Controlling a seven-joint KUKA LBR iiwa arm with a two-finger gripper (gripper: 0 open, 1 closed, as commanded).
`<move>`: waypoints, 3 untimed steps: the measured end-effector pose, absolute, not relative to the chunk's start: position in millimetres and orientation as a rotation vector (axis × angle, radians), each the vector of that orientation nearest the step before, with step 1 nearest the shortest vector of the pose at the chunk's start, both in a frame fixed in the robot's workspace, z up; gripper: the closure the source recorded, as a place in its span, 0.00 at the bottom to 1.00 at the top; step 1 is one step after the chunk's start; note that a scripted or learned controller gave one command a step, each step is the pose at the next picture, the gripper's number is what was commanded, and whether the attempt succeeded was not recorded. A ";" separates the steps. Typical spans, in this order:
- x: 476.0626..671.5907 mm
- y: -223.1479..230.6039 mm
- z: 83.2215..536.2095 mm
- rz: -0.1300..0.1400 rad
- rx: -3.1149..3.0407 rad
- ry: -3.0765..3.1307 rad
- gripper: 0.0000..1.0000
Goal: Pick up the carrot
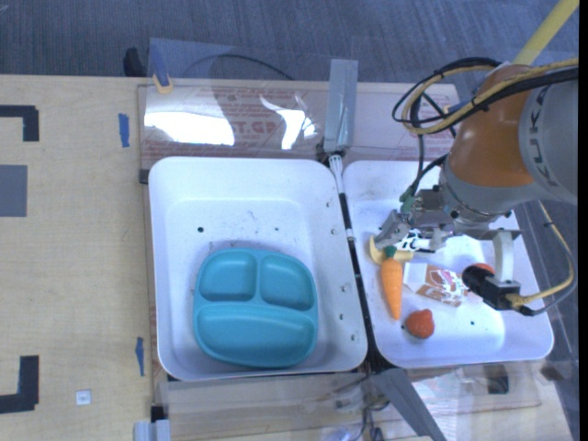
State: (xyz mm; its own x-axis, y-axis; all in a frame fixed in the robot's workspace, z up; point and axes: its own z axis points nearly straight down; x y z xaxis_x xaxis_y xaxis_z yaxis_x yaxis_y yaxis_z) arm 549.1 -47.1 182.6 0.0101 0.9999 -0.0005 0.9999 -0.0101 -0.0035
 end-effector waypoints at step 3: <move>573.4 -40.1 185.6 -0.003 -2.234 -2.209 0.00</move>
